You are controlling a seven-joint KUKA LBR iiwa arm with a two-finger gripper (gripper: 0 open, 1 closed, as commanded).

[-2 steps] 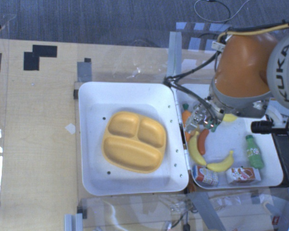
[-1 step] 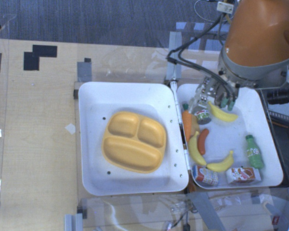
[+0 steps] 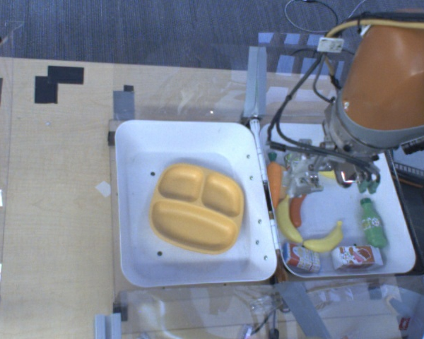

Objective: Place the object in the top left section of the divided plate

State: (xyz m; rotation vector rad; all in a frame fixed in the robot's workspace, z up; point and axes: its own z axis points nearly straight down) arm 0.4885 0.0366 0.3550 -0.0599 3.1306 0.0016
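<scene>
A yellow divided plate (image 3: 196, 207) lies in the left white bin (image 3: 134, 161), with two small sections at the top and one long section below; all sections hold nothing. The gripper (image 3: 312, 176) hangs over the upper part of the right bin (image 3: 399, 256), under the orange-banded wrist (image 3: 396, 62). Right around it lie an orange carrot (image 3: 274, 179), a red pepper (image 3: 297, 210) and a yellow banana (image 3: 307, 235). I cannot make out how its fingers stand or whether anything is between them.
The right bin also holds a green bottle (image 3: 372, 222), a small can (image 3: 303, 258) and a red-and-white carton (image 3: 356, 258) along its front. Cables (image 3: 297, 104) run from the wrist over the metal divider between the bins.
</scene>
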